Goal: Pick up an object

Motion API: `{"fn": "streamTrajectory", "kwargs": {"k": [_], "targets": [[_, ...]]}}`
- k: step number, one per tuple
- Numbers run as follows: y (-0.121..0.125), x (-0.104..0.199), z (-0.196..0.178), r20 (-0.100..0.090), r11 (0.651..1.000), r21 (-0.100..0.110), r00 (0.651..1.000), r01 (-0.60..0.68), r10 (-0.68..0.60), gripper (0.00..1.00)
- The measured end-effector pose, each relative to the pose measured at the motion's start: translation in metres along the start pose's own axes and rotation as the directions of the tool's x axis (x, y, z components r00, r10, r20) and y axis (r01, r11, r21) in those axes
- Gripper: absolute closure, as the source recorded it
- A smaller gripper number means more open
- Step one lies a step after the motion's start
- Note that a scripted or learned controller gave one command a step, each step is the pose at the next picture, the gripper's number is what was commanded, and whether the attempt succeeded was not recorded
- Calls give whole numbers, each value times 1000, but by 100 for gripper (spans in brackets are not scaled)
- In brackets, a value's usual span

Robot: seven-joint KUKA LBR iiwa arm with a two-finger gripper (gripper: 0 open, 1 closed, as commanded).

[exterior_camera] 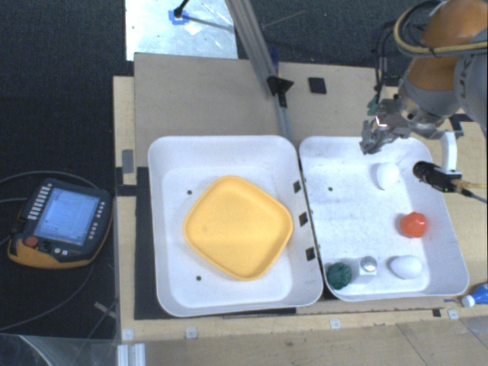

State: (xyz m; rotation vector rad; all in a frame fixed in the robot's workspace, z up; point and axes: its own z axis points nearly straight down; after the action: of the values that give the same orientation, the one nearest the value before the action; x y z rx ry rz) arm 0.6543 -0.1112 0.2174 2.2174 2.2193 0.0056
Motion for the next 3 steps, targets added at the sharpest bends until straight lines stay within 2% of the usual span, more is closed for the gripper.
{"fn": "streamTrajectory", "kwargs": {"k": [2,3], "targets": [[-38,102,-23,-2,1000,4,1000,3,-3,100],[-59,155,-12,-2,1000,6,1000,4,-4,100]]}}
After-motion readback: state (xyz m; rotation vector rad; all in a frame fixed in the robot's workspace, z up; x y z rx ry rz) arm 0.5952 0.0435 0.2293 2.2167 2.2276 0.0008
